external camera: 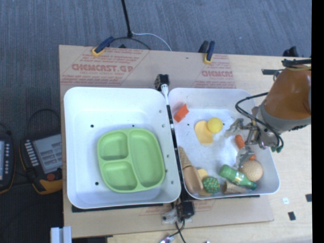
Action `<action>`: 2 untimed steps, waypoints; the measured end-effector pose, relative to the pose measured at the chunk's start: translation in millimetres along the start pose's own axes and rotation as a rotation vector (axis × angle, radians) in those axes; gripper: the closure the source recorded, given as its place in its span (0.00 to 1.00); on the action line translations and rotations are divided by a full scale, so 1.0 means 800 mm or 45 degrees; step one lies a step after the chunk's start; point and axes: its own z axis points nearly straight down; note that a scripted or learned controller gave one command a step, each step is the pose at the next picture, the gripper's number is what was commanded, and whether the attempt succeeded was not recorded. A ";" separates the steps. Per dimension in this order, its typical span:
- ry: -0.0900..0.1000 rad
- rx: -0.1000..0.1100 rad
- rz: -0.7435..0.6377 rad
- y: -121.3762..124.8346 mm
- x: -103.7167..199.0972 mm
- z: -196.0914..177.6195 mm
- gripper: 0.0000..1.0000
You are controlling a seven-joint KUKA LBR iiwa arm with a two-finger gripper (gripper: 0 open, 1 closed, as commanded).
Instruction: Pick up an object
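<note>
Grey carpet all around, and on it a brown bench with red letters. On the bench, two white bins side by side. In the left bin, just a green plate with three parts. In the right bin, lots of little toy foods.

From the right, a grey and orange arm, bent down over the right bin. At its end, the gripper, low above the bin floor, near the right wall. Fingers spread apart, by the look of it, and pinching nothing.

Right between them, a small orange piece. Short and thin, a bit like a tiny carrot. Lying flat on the white floor, apart from the other toys. Bright, so easy to spot. Probably light and a bit slippery too.

Further off: a yellow ball to the left, an orange block by the middle wall, a green bottle and a brown ball near the front.

Step in hand, most likely: getting lined up for the grab. Nothing lifted yet, so not far along.

Next, probably: go down a little more, keep the small orange piece in the middle, then squeeze shut and lift slowly. Needs care, with such a tiny thing. Easy to knock away or miss. Also best not to bump the brown ball just below.
</note>
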 end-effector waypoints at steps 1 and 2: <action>-0.011 0.010 -0.212 -0.004 0.007 -0.001 0.00; -0.005 0.012 -0.627 -0.007 -0.008 -0.001 0.00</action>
